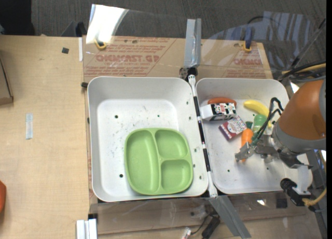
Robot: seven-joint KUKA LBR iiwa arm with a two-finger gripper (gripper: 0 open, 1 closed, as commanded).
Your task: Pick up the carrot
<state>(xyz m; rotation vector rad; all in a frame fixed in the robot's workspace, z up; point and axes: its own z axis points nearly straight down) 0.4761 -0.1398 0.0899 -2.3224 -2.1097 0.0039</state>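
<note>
Two shallow white plastic bins are sitting side by side on a pale wooden table (41,129). The left bin (104,129) is holding one thing: a light green plastic plate with three compartments (158,160), lying flat toward the near right corner. The right bin (228,173) is holding a small cluster of things near its far side. There is one small orange carrot (246,137), lying roughly in the middle of the bin at the near edge of the cluster. Just behind it are lying one green item (258,121) and one yellow banana (257,108). To the carrot's left is lying one small pink-and-white packet (233,127), and behind that, one white carton with black patches (219,110) is lying beside one red item (221,100).

One grey robot arm with an orange band (306,116) is reaching in from the right over the right bin. Its metal tool (244,154) is hanging low just in front of the carrot, very near its lower end; whether they are touching is unclear. Nothing is visibly sitting between the fingers, and whether they are apart or together cannot be told. The green item and the packet are crowding the carrot on two sides.

Behind both bins, a brown cardboard sheet with red lettering (135,56) is lying flat on the table.
</note>
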